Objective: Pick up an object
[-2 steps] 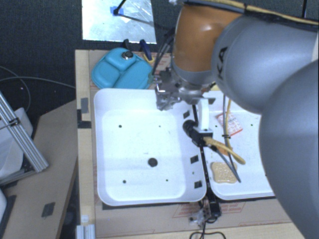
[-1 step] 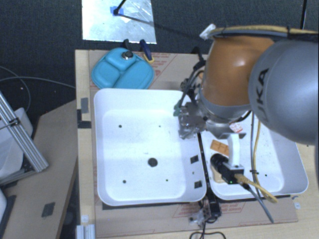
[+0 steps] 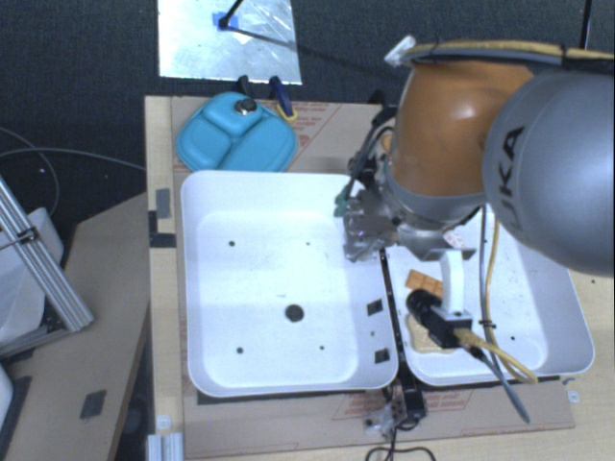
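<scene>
My gripper (image 3: 362, 234) hangs low over the ridge between the two bins, at the back right corner of the left bin (image 3: 207, 257). The big grey and orange wrist hides most of it. A small dark round disc (image 3: 294, 312) lies on the left bin's floor, well to the front left of the gripper. In the right bin (image 3: 567, 339), an orange-brown piece (image 3: 421, 280) and a tan piece (image 3: 419, 338) lie near the left wall, in front of the gripper. The arm hides the rest of that bin.
A blue moulded tray (image 3: 236, 135) rests behind the left bin. A shiny foil sheet (image 3: 229, 25) lies farther back. Metal framing (image 3: 38, 267) stands off the bench's left side. Yellow cables (image 3: 490, 349) trail across the right bin.
</scene>
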Robot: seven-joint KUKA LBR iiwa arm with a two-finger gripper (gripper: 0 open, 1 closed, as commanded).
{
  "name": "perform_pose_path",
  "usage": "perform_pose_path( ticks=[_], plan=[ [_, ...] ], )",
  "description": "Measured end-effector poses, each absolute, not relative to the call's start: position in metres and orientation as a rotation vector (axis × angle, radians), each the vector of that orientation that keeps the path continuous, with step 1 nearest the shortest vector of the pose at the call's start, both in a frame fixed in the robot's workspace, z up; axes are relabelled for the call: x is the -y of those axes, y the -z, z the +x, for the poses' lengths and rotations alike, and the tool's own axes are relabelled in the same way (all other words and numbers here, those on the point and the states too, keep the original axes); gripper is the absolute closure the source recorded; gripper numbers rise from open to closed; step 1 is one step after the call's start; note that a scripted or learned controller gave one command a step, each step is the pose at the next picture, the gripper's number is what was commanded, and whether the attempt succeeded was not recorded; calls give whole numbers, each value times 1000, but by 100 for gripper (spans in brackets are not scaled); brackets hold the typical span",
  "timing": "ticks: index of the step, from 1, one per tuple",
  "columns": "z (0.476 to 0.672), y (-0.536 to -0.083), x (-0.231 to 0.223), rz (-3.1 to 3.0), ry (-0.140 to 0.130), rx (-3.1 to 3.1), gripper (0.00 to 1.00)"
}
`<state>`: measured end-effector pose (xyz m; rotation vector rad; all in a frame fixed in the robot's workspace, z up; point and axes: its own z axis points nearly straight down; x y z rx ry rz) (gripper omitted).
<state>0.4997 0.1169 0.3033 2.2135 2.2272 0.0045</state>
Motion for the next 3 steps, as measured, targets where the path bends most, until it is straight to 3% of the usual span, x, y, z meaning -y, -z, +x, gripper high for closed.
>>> perform_pose_path(
  ticks=[1,2,3],
  plan=[
    [485,-204,-90,2226,9,-2222,100],
    [485,-143,-117,2219,6,-2229,100],
    [599,-99,-135,2211,-10,-2223,100]
  ],
)
